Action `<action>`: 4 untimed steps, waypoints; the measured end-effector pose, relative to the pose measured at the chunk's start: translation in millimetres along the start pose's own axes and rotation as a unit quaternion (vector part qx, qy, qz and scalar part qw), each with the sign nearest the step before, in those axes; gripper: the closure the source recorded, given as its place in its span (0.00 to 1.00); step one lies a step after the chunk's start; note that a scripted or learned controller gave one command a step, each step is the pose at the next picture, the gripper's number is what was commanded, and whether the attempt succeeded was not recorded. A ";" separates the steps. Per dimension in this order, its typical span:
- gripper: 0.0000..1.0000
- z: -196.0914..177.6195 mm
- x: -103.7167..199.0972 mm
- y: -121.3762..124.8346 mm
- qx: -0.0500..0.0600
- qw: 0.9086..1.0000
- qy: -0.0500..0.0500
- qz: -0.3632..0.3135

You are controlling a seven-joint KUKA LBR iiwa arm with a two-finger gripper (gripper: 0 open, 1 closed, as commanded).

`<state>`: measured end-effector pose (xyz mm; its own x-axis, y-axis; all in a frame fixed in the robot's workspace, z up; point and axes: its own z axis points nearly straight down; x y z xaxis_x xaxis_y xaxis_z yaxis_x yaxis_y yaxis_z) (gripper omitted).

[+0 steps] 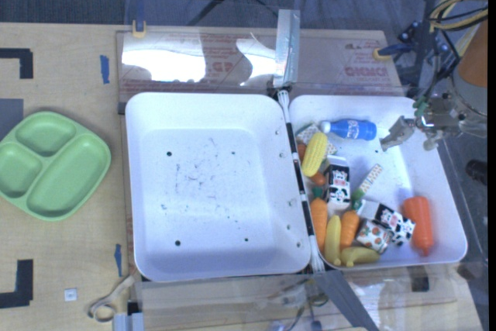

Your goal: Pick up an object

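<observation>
Object candidates all lie in the right bin (453, 190): bananas (350, 253) and carrots (419, 222) nearest, milk cartons (338, 184), corn (314, 153), blue bottle (350, 129) farthest. Gripper (397, 133) hovers near the bottle; fingers appear released, nothing between them. Risks: clutter along the divider may yield a double pick, and the round bottle could roll off on closing.

Colour check: 2 white bins, bright toys crowding the right one.
Left shallow white plastic bin (155, 128) shows faint grey scuffs and dark dots; right shallow white plastic bin (446, 190) carries a blue-and-white toy bottle (350, 129), yellow plastic corn cob (315, 153), orange plastic carrot (419, 223), yellow plastic banana (333, 238) and 2 black-and-white cow-patterned cartons (338, 184). Pale green sectioned plastic plate (51, 165) on tan wooden bench (62, 74), blue tape marks there.
</observation>
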<state>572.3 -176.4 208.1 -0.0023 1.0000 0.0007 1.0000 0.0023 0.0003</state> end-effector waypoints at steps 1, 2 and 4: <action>0.00 65.1 39.8 -14.1 0.001 0.998 0.000 -0.055; 0.00 115.2 53.6 50.6 -0.002 0.989 -0.001 -0.149; 1.00 0.8 139.1 63.2 -0.001 0.999 0.000 -0.046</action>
<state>635.2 -37.2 207.4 -0.0940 0.9956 -0.0002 0.9956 0.0940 0.0018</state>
